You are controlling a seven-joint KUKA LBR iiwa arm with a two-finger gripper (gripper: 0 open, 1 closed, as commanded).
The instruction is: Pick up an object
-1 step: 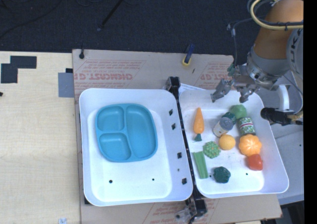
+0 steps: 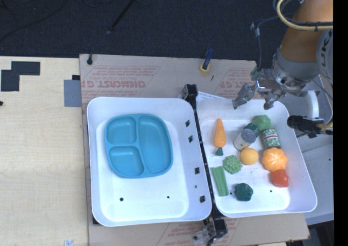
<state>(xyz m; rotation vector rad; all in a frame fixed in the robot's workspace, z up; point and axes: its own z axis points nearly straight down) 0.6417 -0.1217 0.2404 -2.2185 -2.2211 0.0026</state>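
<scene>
Hovering with fingers spread and empty above the right bin [image 2: 304, 196], the gripper [image 2: 260, 96] risks nudging the tightly clustered can [image 2: 270, 138], orange [image 2: 274, 159] and lemon [image 2: 249, 156] instead of gripping one.

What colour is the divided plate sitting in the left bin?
Light blue. The divided plate shows clearly in the camera view, lying in the white left bin.

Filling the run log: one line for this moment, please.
gripper: open, above right bin's far edge | holding: nothing | carrot: in bin
</scene>
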